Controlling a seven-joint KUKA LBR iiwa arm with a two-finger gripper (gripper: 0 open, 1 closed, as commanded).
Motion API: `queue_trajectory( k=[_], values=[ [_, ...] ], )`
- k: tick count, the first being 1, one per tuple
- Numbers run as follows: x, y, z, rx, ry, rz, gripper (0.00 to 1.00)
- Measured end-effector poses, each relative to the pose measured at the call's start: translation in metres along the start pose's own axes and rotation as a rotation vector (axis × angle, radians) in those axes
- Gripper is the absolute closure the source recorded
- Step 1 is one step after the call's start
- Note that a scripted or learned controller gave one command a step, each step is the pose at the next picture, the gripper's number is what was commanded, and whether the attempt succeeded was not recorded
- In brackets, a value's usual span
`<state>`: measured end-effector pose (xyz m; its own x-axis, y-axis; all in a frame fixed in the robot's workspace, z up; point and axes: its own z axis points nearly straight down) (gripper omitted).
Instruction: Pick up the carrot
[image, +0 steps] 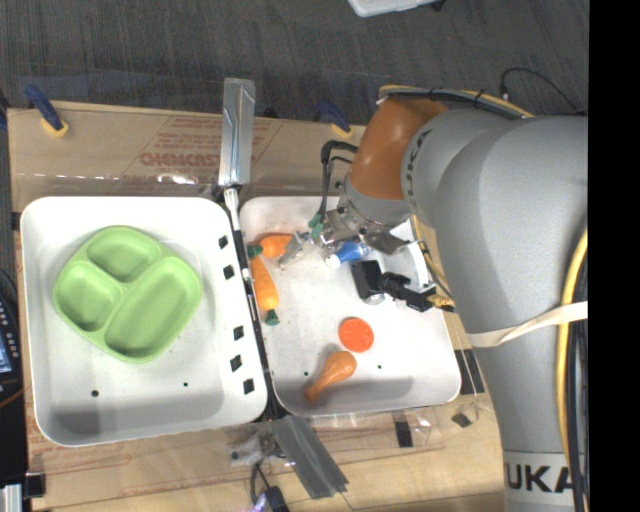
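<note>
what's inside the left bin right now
A green divided plate with three compartments sits in the left bin. Whatever lies beneath the plate is covered.

One fixed camera looks down at a slant on the bench (120, 135), both white bins (60, 420) filling mid-frame, the arm (500, 220) looming close at right.

A robotics lab or test cell is indicated. An industrial KUKA arm (480, 220), grey w/ an orange band, is mounted beside a bench (120, 150) covered w/ taped-down cardboard. Two shallow white bins (40, 330) are fixed side by side w/ metal brackets (238, 130) and clamps. Cables are seen along the arm, and plastic toy food (330, 372) is laid out as test objs. Grey carpet-type flooring is visible behind.
</note>
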<state>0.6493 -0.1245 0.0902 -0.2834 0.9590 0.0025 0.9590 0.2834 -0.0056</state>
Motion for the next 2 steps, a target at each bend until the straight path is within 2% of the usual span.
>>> queue_trajectory(
  k=[1,2],
  values=[
    [0.006,0.01,-0.044,-0.004,-0.003,-0.072,0.0],
    [0.013,0.011,-0.033,0.0,0.0,-0.056,0.0]
  ],
)
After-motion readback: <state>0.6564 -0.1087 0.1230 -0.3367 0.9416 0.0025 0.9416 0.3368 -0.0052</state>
